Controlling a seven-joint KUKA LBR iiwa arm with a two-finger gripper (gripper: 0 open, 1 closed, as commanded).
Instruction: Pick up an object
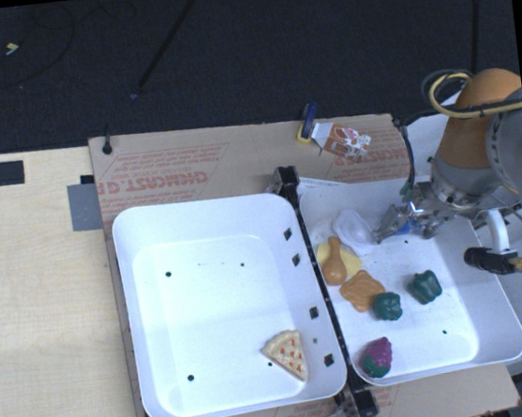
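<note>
Your tool (404, 223) is hovering at the right bin's (490, 340) upper edge, its grip state impossible to tell, while the green pepper (425, 287) is lying lower right of it, untouched.

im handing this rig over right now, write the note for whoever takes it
Gripper: low over the right bin's upper part, beside a clear, pale object; finger state unreadable, nothing seen held.
Right bin: yellow piece, orange piece, two dark green items, magenta item.
Left bin: waffle slice near its lower right corner.
Done: no pick visible.
Left: grasp and lift one object.
</note>
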